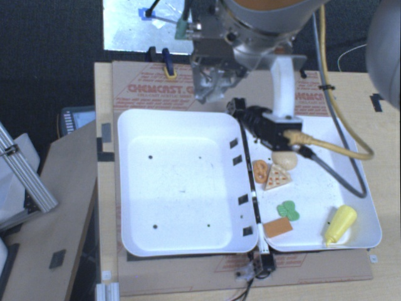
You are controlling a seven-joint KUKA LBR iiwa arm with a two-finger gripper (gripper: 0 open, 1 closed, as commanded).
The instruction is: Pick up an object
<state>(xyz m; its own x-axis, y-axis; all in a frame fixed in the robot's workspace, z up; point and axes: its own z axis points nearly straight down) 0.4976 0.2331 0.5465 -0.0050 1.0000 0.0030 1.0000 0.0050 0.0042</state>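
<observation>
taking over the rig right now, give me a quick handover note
Gripper: hangs over the back rim of the left bin, nothing seen in it.
Things: all in the right bin: beige egg, orange slice, pizza wedge, green piece, orange block, yellow bottle.
Done: no pick yet.
Left: move over one, descend, grasp, lift.

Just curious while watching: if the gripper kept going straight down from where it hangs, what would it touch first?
The gripper would probably meet the far rim of the left bin, or the printed cardboard just behind it. The slanted view leaves depth unclear.
</observation>
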